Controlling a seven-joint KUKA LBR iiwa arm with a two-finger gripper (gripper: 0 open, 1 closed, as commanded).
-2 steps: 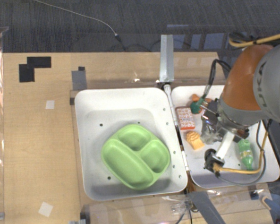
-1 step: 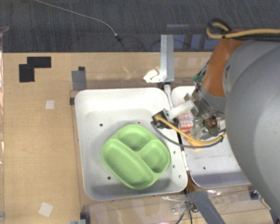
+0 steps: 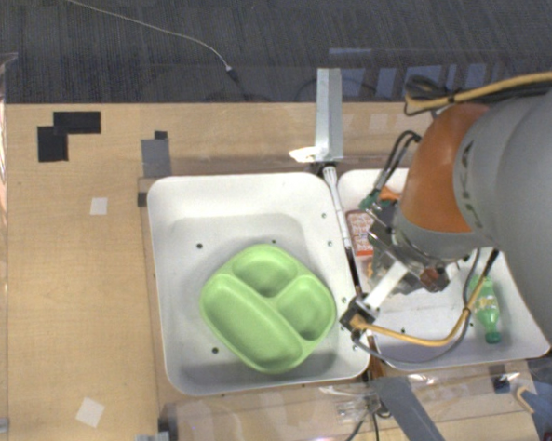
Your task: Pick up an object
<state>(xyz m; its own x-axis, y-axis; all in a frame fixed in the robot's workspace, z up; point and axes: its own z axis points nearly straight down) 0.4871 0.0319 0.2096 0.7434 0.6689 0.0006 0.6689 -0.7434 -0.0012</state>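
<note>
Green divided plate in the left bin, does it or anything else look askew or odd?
The green divided plate sits skewed to the left bin's walls, otherwise intact. In the right bin, a green bottle lies flat on its side. Nothing spilled.

**Legible text and markings: none readable**

Printed label, red and white, on a flat packet lying in the right bin just beside the divider shared with the left bin: lettering present but too small and blurred to make out. Green bottle, further right in the same bin: no wording discernible. Black squares on the bench, up-left of the left bin: plain, unlettered.
</note>
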